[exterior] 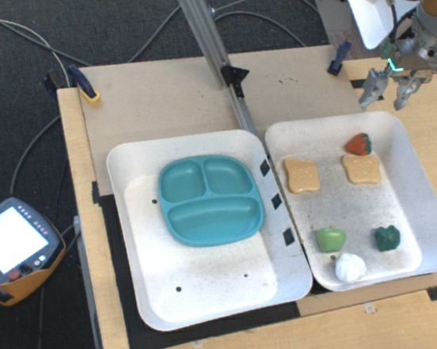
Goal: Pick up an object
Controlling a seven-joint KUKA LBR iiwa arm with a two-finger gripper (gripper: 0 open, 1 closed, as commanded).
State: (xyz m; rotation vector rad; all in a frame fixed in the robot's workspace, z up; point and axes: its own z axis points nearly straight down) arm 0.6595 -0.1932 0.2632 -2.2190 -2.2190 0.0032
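The gripper (pixel 387 92) hung with fingers apart above the right bin's (pixel 434 205) far rim, near the strawberry (pixel 357 144) and two toast slices (pixel 302 175).

A flat grey metal bar (pixel 210 47) runs down from the top middle. A handheld screen with an orange case (pixel 9 249) lies at the left edge. Thin grey cables (pixel 24 32) cross the dark floor, upper left.

One fixed camera looks down at a slant — from well above — on both white bins (pixel 220 305).
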